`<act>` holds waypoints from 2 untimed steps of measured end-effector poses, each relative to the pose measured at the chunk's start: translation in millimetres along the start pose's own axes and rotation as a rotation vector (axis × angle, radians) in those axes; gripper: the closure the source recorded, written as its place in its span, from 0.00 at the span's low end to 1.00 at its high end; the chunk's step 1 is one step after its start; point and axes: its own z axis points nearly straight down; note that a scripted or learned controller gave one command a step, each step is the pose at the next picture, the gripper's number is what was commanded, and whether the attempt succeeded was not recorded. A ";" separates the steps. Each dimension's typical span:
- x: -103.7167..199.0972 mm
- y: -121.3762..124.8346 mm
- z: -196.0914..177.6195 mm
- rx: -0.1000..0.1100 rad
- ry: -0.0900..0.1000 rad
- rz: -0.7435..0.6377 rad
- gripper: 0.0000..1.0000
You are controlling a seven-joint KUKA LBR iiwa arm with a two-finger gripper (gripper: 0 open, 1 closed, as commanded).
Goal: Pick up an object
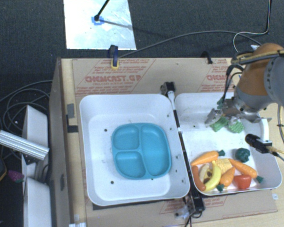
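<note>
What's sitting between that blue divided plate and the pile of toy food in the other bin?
In the camera view, the two bins' white walls meeting side by side lie between the blue divided plate and the toy food pile; otherwise bare bin floor.

I see two white bins: the left bin (pixel 93 136) holds a light blue tray (pixel 141 150), the right bin (pixel 193 106) a heap of toy food. In that heap I pick out an orange carrot (pixel 206 157), a second orange carrot (pixel 243 167), a yellow banana (pixel 212 176), pale yellow corn (pixel 222 164), a red piece (pixel 243 181) and a dark green piece (pixel 242 153). Under my arm (pixel 258 82), which is grey with an orange band, lies a bright green item (pixel 228 125). The bench board (pixel 131 73) is tan with red lettering. Behind it I see a silvery sheet (pixel 100 23) with a blue mark, on dark floor.
</note>
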 end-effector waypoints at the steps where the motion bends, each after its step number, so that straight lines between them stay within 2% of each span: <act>1: -37.5 31.3 1.0 -0.002 -0.002 0.000 0.00; 2: 10.4 10.2 24.6 0.000 0.001 -0.003 0.00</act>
